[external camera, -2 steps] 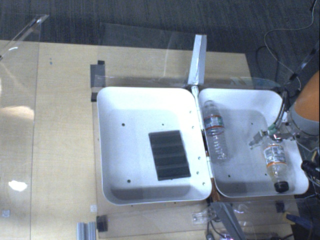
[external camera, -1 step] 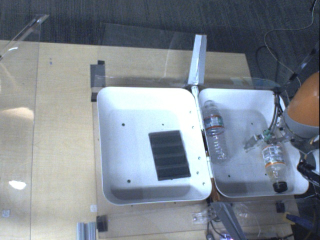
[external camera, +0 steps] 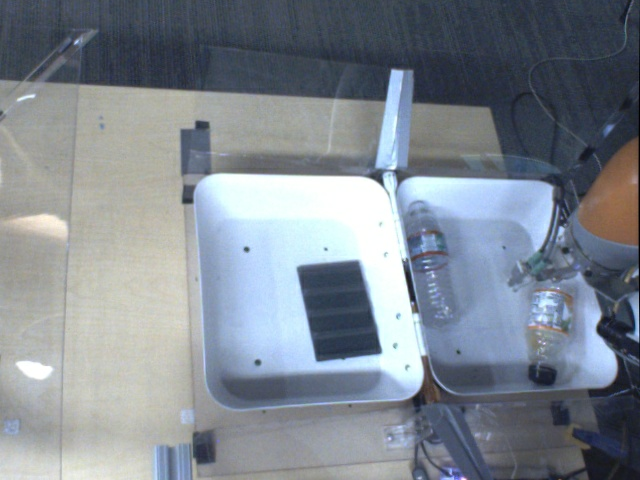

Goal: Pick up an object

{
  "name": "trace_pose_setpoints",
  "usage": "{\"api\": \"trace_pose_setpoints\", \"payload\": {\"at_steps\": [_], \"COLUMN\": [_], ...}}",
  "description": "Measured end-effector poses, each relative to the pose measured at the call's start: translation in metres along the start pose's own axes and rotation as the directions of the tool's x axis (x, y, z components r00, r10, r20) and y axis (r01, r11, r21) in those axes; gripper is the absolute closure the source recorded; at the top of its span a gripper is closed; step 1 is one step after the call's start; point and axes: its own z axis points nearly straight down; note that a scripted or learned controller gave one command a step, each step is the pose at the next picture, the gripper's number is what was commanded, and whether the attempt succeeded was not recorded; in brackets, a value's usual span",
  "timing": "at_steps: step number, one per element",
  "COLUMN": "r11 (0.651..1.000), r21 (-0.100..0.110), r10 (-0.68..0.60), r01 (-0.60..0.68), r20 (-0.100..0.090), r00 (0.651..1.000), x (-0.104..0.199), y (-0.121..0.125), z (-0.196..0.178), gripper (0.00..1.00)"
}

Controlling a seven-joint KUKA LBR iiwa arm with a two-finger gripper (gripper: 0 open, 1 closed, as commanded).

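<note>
In the left bin (external camera: 230,228) a black ridged rectangular pad (external camera: 339,310) lies flat near the middle. The right bin (external camera: 480,203) holds a clear water bottle (external camera: 429,261) lying along its left wall. A second small bottle (external camera: 549,328) with amber contents and a black cap lies at the right side, cap toward the front. My gripper (external camera: 537,265) hangs just above that bottle's rear end, below the arm's orange band (external camera: 610,203). The arm's bulk hides how it meets the bottle.
A metal post (external camera: 394,118) rises behind the seam between the bins. Cables and brackets (external camera: 450,443) sit below the front edge of the right bin. A clear plastic sheet (external camera: 60,218) covers the bench at the left.
</note>
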Motion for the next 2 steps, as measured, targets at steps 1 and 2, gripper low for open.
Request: {"api": "trace_pose_setpoints", "payload": {"at_steps": [1, 2], "r11": [1.0, 0.999], "r21": [0.0, -0.003], "r10": [0.0, -0.042], "r01": [0.0, 0.042], "r20": [0.0, 0.005], "r00": [1.0, 0.999], "x": [0.0, 0.002], "y": [0.0, -0.012], "z": [0.0, 0.008], "gripper": [0.0, 0.0]}}
